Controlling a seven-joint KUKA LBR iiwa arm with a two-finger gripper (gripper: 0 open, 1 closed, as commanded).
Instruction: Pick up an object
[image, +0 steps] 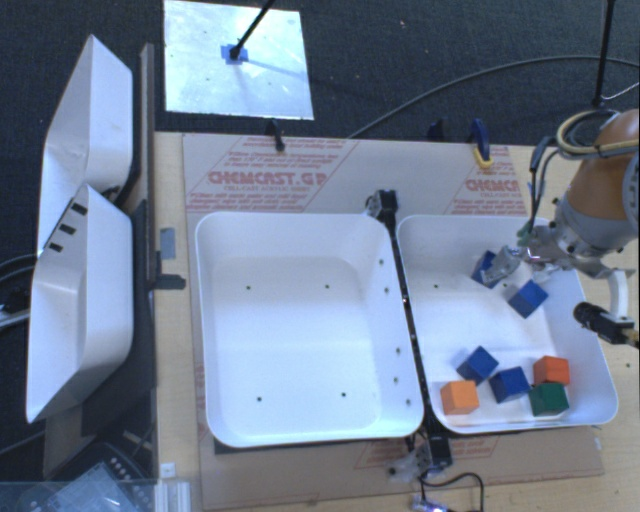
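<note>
The right bin (440, 300) holds several small blocks. My gripper (499, 265) reaches in from the right at the bin's upper part, right against a blue block (486, 270) that it partly hides. A second blue block (528, 298) lies just below and to the right of it. Near the bin's front edge sit two more blue blocks (480, 362) (510, 383), an orange block (459, 397), a red-orange block (551, 371) and a green block (548, 399).
The left bin (300, 330) stands beside the right one, with a shared wall (402, 300) between them. Two tilted white trays (80, 240) stand off the bench at the left. Cables (450, 90) run behind the bins.
</note>
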